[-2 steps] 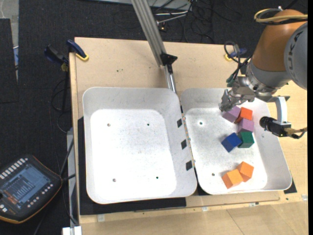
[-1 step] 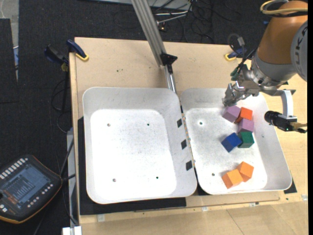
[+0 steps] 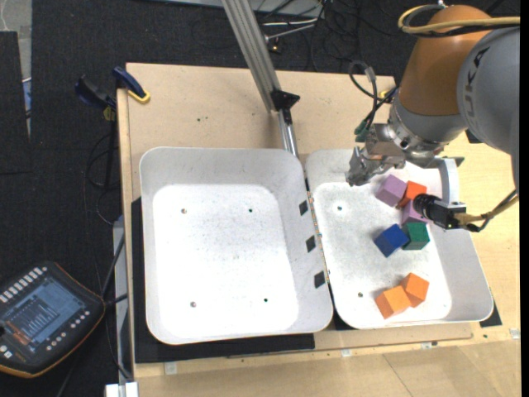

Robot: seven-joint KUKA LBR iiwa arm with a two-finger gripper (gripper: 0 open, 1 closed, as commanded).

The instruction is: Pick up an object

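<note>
Orange comes first at the bottom of the frame: two small orange blocks (image 3: 403,295) sit touching each other in the lower right part of the right-hand shallow white bin (image 3: 355,304). Left of that bin, and side by side with it, lies the other shallow white bin (image 3: 157,246), speckled with dark flecks. At the lower left corner of the frame a grey handheld control pendant with a lit screen (image 3: 37,317) rests off the pale wooden surface (image 3: 207,98).

Higher in the right bin, a blue cube (image 3: 390,240) touches a dark green cube (image 3: 417,236). Just above them a small orange block (image 3: 414,193) and a lilac block (image 3: 392,191) cluster together, with another lilac piece (image 3: 411,212) below the orange one.

Above the lilac block hangs the claw (image 3: 361,172) of the grey and orange arm (image 3: 450,64), over the upper part of the right bin. Whether it is open or closed I cannot tell; no block shows within it.

At the upper left a blue-handled clamp (image 3: 124,85) grips the surface edge, and a grey metal pole (image 3: 252,44) slants toward the top of the frame.
</note>
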